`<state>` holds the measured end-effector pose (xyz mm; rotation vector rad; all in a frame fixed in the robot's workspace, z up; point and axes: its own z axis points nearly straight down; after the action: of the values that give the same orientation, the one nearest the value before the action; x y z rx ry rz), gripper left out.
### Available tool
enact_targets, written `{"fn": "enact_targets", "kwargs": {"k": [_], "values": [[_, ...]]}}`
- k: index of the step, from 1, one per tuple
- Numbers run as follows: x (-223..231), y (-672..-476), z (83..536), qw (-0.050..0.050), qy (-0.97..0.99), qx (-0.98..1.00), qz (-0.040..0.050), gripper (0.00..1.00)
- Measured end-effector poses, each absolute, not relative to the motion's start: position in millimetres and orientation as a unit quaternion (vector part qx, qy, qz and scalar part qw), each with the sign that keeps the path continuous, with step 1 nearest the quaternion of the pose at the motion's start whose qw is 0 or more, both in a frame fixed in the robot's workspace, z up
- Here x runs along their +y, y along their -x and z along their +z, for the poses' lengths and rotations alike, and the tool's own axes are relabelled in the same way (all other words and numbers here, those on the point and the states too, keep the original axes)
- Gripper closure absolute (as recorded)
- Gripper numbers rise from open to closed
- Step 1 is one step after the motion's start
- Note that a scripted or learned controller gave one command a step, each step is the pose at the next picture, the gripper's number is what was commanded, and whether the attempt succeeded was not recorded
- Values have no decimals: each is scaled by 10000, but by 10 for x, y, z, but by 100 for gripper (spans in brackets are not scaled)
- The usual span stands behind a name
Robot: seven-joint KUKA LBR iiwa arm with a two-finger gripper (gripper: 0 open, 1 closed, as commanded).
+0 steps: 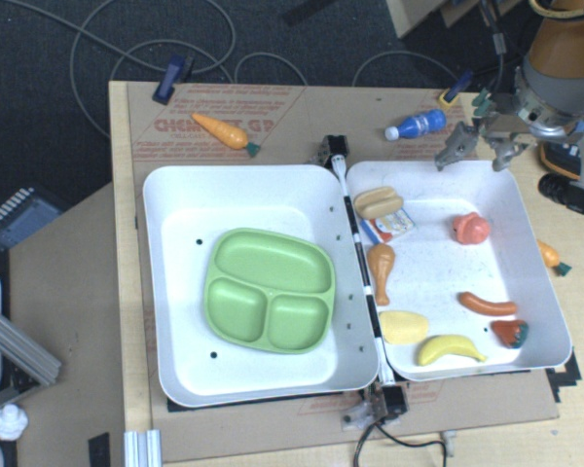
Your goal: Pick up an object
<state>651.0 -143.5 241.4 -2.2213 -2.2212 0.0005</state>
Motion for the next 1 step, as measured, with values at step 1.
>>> {"fn": "enact_targets", "kwargs": {"k": [1], "values": [[-1839, -6263, 1217, 9, 7074, -7068, 9, 0]]}}
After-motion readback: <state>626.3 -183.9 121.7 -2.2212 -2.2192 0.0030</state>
